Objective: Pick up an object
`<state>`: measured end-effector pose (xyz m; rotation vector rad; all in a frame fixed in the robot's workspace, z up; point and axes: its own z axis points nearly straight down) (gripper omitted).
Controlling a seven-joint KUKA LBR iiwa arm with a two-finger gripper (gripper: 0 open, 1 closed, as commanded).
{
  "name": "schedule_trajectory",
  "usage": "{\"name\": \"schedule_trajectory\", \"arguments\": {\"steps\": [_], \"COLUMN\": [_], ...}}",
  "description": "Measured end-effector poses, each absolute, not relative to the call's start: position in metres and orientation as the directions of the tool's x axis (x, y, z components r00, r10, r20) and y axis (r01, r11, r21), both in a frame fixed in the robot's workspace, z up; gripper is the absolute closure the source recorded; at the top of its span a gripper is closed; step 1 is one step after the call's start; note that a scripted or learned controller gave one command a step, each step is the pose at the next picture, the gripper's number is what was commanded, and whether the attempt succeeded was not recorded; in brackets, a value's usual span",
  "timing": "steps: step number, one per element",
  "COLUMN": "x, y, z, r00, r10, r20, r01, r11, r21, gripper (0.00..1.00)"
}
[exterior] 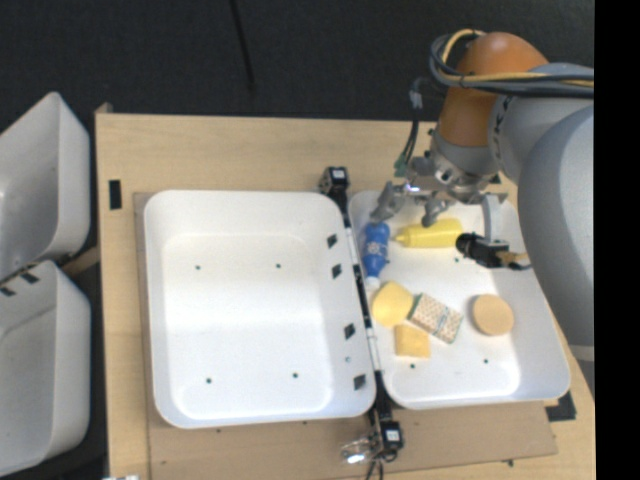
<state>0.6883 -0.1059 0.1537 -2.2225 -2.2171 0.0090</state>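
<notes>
wooden worktop (120, 158) bears two white bins, the left bin (240, 298) and the right bin (480, 373). from near to far the right one holds one yellow block (411, 341), one patterned packet (436, 318), one tan disc (492, 315), one rounded yellow lump (392, 303), one blue bottle (375, 248) and one yellow bottle (430, 236). the jaws of the grey arm (480, 88) hang spread just above the two bottles, gripping neither.

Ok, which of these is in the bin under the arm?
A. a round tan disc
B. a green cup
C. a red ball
A: a round tan disc lies in that bin, beside a patterned block; nothing red or green is there.
</notes>
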Motion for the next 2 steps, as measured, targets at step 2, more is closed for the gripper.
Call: {"name": "schedule_trajectory", "arguments": {"steps": [2], "x": [0.6898], "y": [-0.0287], "z": [0.1980], "r00": [-0.002], "r10": [1.000], "r20": [-0.001], "r01": [1.000], "r11": [0.002], "r21": [-0.002], "gripper": [0.00]}}
